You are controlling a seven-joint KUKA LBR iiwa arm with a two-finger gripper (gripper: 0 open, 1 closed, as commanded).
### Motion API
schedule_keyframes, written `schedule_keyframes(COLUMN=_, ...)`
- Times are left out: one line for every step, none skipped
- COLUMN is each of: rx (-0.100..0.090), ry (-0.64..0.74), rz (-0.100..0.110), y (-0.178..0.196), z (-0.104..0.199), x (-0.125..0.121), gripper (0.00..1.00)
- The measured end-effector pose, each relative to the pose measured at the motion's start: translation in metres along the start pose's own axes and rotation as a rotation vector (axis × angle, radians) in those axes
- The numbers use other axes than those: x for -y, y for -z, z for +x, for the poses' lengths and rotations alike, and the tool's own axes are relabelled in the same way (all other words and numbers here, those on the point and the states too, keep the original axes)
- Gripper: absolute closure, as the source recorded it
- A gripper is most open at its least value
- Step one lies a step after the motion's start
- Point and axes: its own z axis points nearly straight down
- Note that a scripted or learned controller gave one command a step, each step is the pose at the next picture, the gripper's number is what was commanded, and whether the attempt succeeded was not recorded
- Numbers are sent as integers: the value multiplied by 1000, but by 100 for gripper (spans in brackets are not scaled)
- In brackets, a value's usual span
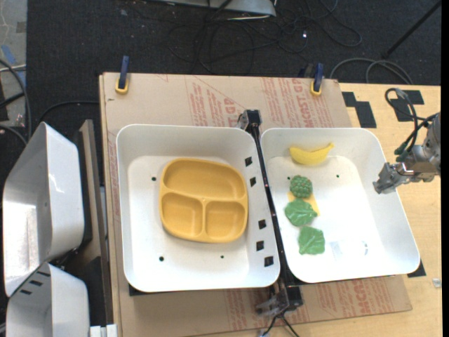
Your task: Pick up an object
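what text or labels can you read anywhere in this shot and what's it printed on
Red print on the brown cardboard sheet under the two white bins, upside down and mirrored: near the top right it seems to read "DO NOT"; the rest is too blurred to read.
Red print on the cardboard's bottom edge: unreadable.
Yellow divided plate, yellow banana, green pieces: no text.

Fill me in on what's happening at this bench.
A robot arm is set to pick an object from two white bins. Its gripper sits at the right edge of the right bin, holding nothing. That bin holds a banana and three green pieces in a column near its left side. The left bin holds a yellow divided plate. Nothing has been lifted yet.
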Motion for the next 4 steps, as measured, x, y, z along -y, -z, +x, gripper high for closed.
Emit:
schedule_keyframes(rx=-1, ry=4, rz=0, y=0, z=42, x=-14, gripper=100)
schedule_keyframes(rx=-2, ry=5, rz=0, y=3, z=90, x=-31, gripper=100)
schedule_keyframes(rx=-2, ry=5, rz=2, y=3, z=140, x=-36, gripper=100)
schedule_keyframes(rx=-2, ry=6, rz=0, y=4, z=194, x=-54, gripper=100)
